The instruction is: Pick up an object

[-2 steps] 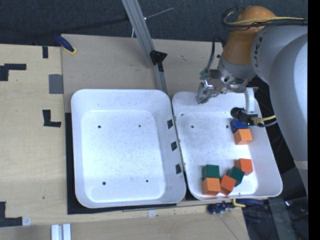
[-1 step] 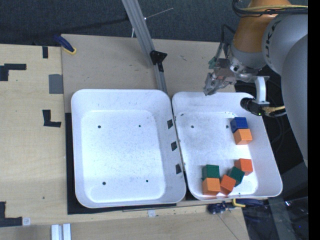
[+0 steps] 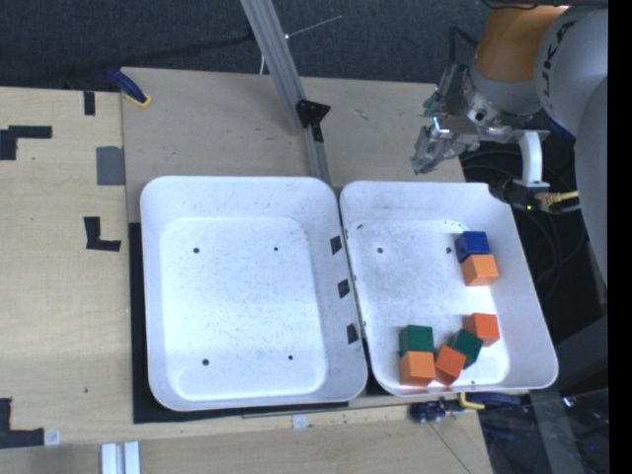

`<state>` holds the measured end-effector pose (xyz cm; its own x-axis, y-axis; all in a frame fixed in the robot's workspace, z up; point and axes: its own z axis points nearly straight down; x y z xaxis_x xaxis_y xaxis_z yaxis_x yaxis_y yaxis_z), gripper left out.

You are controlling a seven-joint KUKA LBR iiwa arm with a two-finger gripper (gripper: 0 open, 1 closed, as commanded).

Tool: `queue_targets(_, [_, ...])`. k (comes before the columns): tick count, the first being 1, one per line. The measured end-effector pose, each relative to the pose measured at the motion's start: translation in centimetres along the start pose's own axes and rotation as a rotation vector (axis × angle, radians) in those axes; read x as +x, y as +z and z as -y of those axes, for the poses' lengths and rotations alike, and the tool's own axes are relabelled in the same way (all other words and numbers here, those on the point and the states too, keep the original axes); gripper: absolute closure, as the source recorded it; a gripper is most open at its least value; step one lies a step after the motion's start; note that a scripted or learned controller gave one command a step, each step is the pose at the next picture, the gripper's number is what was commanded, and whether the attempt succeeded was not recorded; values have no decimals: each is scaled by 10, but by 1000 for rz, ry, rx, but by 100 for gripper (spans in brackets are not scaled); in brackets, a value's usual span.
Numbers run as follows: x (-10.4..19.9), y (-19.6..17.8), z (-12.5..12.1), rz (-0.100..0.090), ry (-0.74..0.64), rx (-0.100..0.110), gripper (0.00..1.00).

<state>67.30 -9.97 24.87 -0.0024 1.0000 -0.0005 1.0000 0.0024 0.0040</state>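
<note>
We see the arm [image 3: 538,42] coming in from the right, with its orange band near the top right corner. The gripper [image 3: 431,158] hangs above the bench [image 3: 217,126], just beyond the far rim of the right bin [image 3: 395,265], and it holds nothing that we can see. We cannot tell if it is wide or narrow, because it is small and blurred in this view. The blocks all lie in the right bin. A blue block [image 3: 473,244] sits near the right wall, and an orange block [image 3: 480,269] touches it on the near side. Closer to the front rim we find a group: a green block [image 3: 418,338] with an orange one [image 3: 417,366] touching it in front, then another orange block [image 3: 449,362] just beside, a second green block [image 3: 467,346] against it, and one more orange block [image 3: 482,327] next to that one. The gripper is well apart from all of them. The left bin [image 3: 242,294] stands beside the right bin, their rims touching. A grey metal bar [image 3: 281,62] runs at a slant over the bench toward the place between the bins.
</note>
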Motion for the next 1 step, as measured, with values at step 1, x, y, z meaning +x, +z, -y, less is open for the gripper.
queue_targets(1, [55,-8,7,-2,-4,4,100])
